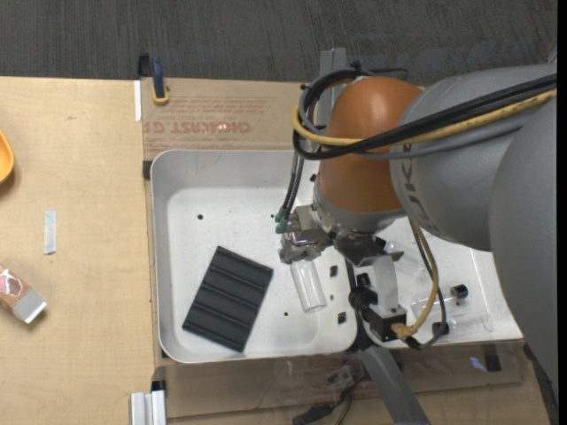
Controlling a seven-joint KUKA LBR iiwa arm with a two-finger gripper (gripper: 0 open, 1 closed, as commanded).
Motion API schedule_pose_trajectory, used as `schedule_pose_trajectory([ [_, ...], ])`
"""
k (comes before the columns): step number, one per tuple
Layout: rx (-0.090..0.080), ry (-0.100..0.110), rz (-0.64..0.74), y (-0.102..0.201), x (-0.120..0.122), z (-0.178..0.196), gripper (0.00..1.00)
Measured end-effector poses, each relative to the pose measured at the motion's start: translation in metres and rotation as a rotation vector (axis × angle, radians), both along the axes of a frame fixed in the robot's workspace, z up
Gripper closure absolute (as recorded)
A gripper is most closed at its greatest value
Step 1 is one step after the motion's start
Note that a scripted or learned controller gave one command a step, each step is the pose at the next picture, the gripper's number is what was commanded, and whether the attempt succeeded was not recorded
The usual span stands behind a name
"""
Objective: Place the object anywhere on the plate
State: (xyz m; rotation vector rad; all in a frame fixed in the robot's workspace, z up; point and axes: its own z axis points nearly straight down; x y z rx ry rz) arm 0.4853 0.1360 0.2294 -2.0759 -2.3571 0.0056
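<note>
A black ribbed rectangular slab lies flat and slightly turned in the lower left of the white bin. My gripper hangs from the orange-banded wrist over the middle of the bin, just right of the slab's upper corner. A pale, translucent part points down below the gripper toward the bin floor, and I cannot tell whether it is a held thing or part of the gripper. The arm's bulk hides the bin's right half.
On the wooden bench to the left lie a small wrapped packet, a thin grey strip and an orange thing at the edge. A cardboard sheet lies behind the bin. A small black knob sits at the right.
</note>
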Motion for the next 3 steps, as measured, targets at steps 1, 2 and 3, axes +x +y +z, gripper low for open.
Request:
schedule_pose_trajectory([
  [1,-0.001,0.003,0.139,0.043,-0.008,-0.011,1.0],
  [2,0.0,-0.001,0.16,-0.04,-0.007,0.069,1.0],
  [3,0.0,0.002,0.282,0.03,0.007,-0.003,1.0],
])
